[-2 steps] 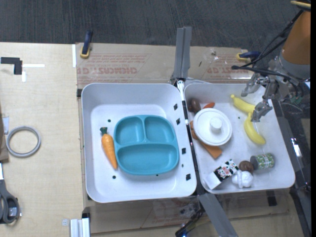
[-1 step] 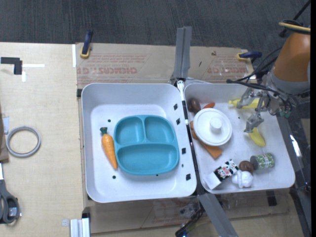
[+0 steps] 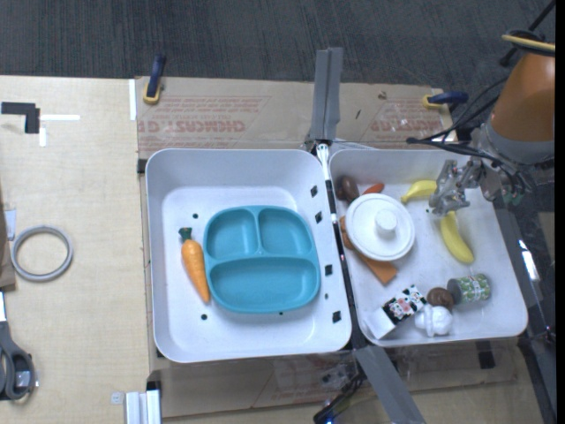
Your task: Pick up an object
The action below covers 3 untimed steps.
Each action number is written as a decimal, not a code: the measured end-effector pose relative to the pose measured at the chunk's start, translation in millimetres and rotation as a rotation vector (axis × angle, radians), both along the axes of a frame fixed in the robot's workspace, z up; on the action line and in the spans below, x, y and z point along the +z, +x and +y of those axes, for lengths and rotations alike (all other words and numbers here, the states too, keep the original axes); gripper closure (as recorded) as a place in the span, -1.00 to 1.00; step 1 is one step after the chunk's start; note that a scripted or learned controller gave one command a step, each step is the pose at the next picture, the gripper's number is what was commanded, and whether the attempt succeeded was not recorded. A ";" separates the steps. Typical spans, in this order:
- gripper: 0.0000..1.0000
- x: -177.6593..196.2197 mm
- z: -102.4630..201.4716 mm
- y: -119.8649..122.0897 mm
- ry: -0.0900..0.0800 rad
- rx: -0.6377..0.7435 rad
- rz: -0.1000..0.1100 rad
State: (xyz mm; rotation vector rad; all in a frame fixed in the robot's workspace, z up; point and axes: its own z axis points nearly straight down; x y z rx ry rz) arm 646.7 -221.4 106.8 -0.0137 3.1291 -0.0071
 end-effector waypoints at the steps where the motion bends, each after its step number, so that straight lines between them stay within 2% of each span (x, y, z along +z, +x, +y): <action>1: 1.00 136.6 14.8 -56.8 0.005 -0.228 0.006; 2: 1.00 -14.0 -0.5 -70.3 0.004 -0.160 0.008; 3: -1.00 -14.1 -0.1 -70.3 0.005 -0.160 0.008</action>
